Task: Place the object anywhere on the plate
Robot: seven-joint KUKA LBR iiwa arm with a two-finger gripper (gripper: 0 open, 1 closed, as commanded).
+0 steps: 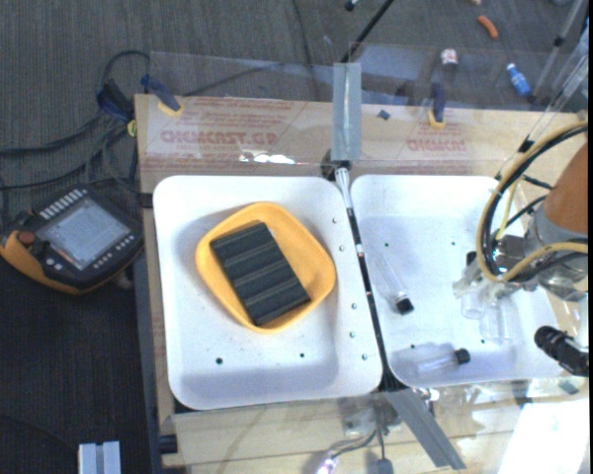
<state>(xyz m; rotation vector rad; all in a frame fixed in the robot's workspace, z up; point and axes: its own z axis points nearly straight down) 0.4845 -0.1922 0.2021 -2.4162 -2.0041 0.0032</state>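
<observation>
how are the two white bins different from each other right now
The left white bin bears a yellow plate with a black ribbed block lying on it; the right white bin has two small clear tubes with black caps, one near the divider, one near the front. The grey arm hangs over the right bin, not the left. Both are shallow and white.

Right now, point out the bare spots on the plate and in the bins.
The yellow plate is crowded: the black ridged block covers its middle, leaving only rim. Bare floor lies along the left bin front, below the plate. In the right bin, the back corner is bare; clear tubes and the gripper crowd its front.
</observation>
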